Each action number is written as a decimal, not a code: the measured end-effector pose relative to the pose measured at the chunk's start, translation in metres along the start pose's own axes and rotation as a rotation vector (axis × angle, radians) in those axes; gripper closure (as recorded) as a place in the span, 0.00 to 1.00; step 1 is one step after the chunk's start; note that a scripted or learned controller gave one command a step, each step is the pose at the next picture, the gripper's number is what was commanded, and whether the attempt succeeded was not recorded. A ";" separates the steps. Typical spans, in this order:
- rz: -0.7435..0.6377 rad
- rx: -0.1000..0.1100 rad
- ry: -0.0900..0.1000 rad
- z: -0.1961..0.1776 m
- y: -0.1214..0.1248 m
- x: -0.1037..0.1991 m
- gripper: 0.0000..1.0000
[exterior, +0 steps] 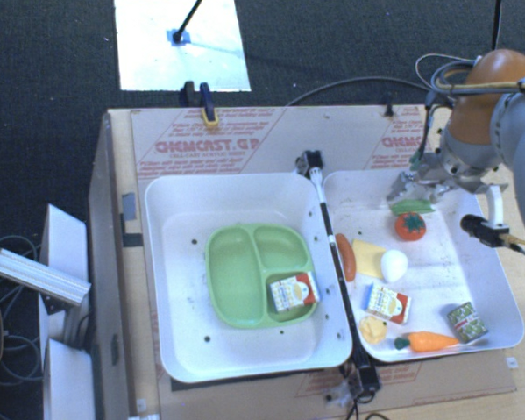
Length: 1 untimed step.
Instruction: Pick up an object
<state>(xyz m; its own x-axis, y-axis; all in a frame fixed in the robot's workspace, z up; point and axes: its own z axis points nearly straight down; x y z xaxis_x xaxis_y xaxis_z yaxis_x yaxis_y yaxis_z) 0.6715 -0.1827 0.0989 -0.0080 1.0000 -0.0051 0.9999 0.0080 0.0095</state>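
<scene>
While my hand (409, 186) hangs low over the far end of the right bin (492, 324), I cannot tell from this angle whether it is open or closed, and nothing shows clearly in its grip. Just below it lies a flat green piece (412, 206), touching or nearly touching the hand, and right beside that sits a tomato (410, 227). Either could be what I am going for; the green piece looks the closer.

Elsewhere in the same bin lie a yellow wedge of cheese (368, 258) with a white egg (394, 265) against it, a sausage (346, 256) by the divider, a small carton (388, 303), a carrot (427, 341) and a green can (467, 321) near the front. The left bin (173, 253) carries a green divided plate (240, 280) with another small carton (293, 293) in its near right compartment.

I judge this to be the reach-and-descend step, not yet a lift. Next I would need to settle squarely over one item, close firmly on it, and rise straight up. The green piece looks thin and flat against the floor, so it may slip out; the tomato, being round, may roll aside if I come down off centre.
</scene>
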 end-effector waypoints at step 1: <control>0.004 0.007 0.003 0.014 -0.002 -0.001 0.00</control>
<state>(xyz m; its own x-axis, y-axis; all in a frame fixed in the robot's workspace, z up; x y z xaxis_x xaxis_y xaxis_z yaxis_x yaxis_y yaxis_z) 0.6692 -0.1840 0.0852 -0.0044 1.0000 -0.0024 1.0000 0.0044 0.0026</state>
